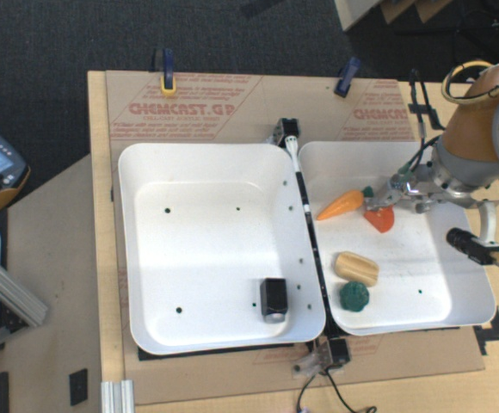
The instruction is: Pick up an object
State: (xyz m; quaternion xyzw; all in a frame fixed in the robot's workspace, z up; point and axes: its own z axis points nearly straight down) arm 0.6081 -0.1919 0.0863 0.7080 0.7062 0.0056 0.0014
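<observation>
Two bins sit side by side mid-frame. The left bin (pixel 146 231) holds a small box (pixel 274 299) at its lower right. The right bin (pixel 465 304) holds a carrot (pixel 341 205) upper left, a tomato-like piece (pixel 381 220) just right of it, and lower down a bread roll (pixel 356 268) with a round ball (pixel 354 296) just below.

A flat brown cardboard-covered worktop (pixel 232 101) with red printed lettering carries two shallow white plastic bins side by side, the left bin (pixel 138 231) and the right bin (pixel 465 304), their inner rims touching. Two blue clamps (pixel 167 69) grip its far edge.
</observation>
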